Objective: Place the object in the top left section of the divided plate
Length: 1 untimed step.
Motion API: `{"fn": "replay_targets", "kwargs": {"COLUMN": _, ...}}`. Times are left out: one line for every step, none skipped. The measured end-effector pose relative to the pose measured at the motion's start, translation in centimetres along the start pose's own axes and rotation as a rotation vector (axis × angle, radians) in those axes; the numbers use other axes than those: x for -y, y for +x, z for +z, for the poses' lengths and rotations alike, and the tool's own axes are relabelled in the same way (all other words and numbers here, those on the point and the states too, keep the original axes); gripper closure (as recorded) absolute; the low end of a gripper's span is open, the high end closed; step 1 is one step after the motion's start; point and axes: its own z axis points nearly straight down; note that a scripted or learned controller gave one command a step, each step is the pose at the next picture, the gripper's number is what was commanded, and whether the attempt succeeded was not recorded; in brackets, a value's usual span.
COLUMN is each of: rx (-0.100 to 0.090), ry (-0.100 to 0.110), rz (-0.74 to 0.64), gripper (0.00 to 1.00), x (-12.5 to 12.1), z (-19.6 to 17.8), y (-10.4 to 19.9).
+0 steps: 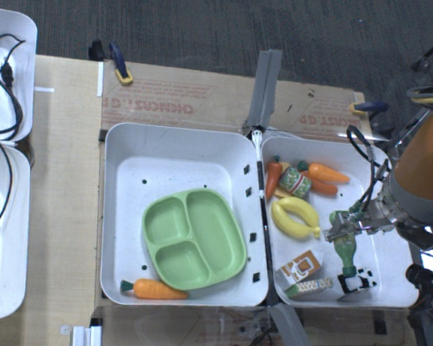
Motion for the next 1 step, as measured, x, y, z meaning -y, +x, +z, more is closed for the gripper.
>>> {"fn": "replay_targets", "kwargs": {"rx": 0.0, "ry": 0.001, "rz": -0.114, "gripper": 1.0, "x": -0.83, "z": 3.8, "y": 2.71}}
